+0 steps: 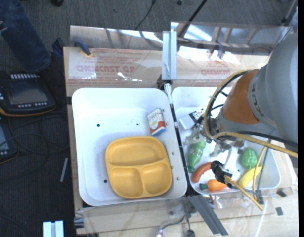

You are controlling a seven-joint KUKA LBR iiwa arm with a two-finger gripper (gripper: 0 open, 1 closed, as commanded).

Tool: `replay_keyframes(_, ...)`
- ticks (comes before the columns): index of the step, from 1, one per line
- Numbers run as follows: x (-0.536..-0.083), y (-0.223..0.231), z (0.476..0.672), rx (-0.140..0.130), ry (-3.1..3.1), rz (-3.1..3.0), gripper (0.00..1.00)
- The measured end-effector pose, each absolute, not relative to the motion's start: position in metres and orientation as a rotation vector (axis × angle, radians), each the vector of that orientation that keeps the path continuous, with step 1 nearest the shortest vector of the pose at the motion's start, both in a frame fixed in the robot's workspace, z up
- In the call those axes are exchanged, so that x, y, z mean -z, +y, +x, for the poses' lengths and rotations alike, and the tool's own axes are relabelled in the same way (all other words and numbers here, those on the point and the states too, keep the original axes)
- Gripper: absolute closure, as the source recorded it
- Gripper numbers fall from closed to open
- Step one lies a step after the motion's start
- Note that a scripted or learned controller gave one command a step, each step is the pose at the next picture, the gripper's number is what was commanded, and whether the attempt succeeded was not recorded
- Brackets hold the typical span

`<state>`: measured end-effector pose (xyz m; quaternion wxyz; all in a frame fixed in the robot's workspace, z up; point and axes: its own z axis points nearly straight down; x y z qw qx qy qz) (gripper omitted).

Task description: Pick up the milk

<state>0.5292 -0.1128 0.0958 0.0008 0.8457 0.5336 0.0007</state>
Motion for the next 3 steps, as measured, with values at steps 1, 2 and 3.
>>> replay_keyframes(1, -0.095, -0.112, 0.492, -0.019, 1.412, 2.792, 0.00)
replay_keyframes(2, -0.093, -0.111, 0.491, -0.026, 1.395, 2.794, 0.00)
replay_keyframes(3, -0.092, -0.106, 0.563, -0.009, 1.839, 2.533, 0.00)
